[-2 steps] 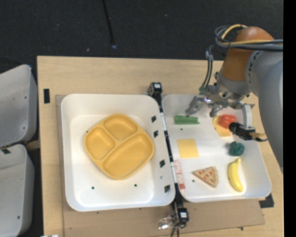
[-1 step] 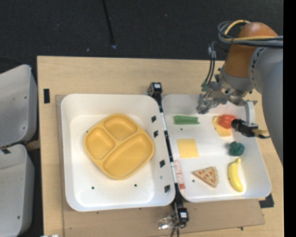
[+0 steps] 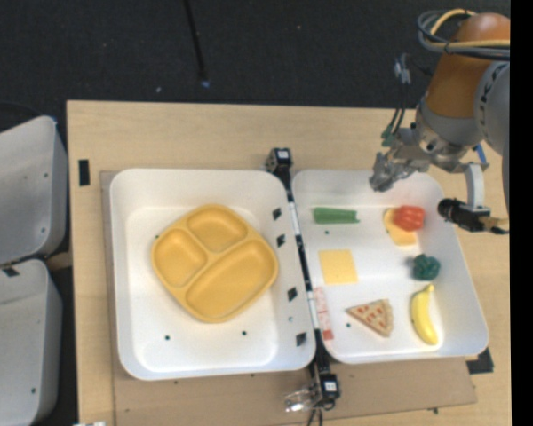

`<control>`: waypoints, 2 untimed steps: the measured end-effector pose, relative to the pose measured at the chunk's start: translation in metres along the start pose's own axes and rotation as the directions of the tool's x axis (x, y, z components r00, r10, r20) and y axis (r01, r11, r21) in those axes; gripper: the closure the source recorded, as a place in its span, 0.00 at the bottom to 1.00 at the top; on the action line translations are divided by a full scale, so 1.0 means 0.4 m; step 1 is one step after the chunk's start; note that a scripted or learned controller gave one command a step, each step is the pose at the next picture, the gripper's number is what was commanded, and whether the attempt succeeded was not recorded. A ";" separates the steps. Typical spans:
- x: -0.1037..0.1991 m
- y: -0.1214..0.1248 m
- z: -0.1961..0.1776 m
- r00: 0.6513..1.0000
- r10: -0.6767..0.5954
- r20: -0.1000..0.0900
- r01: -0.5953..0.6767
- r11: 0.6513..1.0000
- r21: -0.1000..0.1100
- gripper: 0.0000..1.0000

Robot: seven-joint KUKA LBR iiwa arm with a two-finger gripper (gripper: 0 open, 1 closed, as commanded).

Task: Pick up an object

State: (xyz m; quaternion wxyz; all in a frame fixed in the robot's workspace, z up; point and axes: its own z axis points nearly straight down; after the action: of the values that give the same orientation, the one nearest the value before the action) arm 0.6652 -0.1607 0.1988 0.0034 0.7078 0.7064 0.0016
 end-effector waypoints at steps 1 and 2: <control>-0.005 0.003 -0.081 1.000 -0.002 -0.001 0.002 1.000 0.002 1.00; 0.136 -0.021 -0.089 1.000 -0.008 -0.003 0.008 1.000 0.006 1.00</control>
State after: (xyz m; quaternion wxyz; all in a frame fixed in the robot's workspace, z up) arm 0.6567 -0.1063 0.2343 0.0003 0.7049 0.7093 0.0007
